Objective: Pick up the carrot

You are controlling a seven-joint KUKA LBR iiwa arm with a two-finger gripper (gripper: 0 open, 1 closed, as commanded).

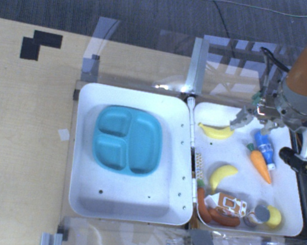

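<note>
Carrot (261,165) lies in the right bin (295,210), touching a blue bottle (264,147). Likely light, stiff, smooth; best pinched across its thick middle. Gripper (255,121) hovers above, jaws released, holding nothing.

Glossy plastic carrot (262,165) and bananas (223,175) lie in a smooth white bin (297,195); blue tray (127,140) looks matt.

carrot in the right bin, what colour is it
Orange with a green top; the carrot shows clearly in the camera view.
</note>
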